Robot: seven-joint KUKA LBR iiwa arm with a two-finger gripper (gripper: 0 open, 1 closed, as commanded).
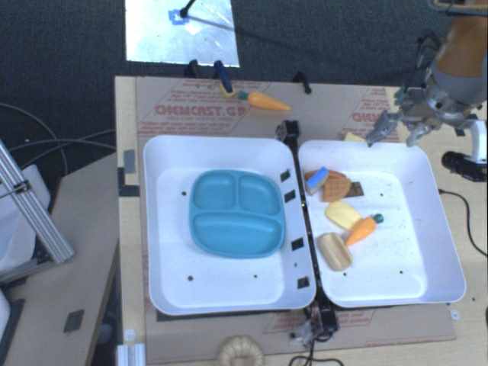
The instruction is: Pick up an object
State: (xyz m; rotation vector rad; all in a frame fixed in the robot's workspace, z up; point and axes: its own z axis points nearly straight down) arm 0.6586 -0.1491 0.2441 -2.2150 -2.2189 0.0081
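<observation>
My gripper (397, 130) hangs over the far edge of the right bin (427, 280), its two fingers spread apart with nothing between them. Below it in that bin lie several toy foods: a blue-and-orange piece (316, 179), a brown waffle-like piece (336, 187), a yellow lump (342, 215), an orange carrot (361, 230) and a tan bread-like piece (334, 251). All of them sit to the left of and nearer than the gripper.
The left bin (175, 280) holds a blue divided plate (236, 213). Another toy carrot (264, 101) lies on the cardboard behind the bins. A small yellow thing (353, 136) peeks over the right bin's far rim. A ring-shaped pastry (242, 351) lies at the front edge.
</observation>
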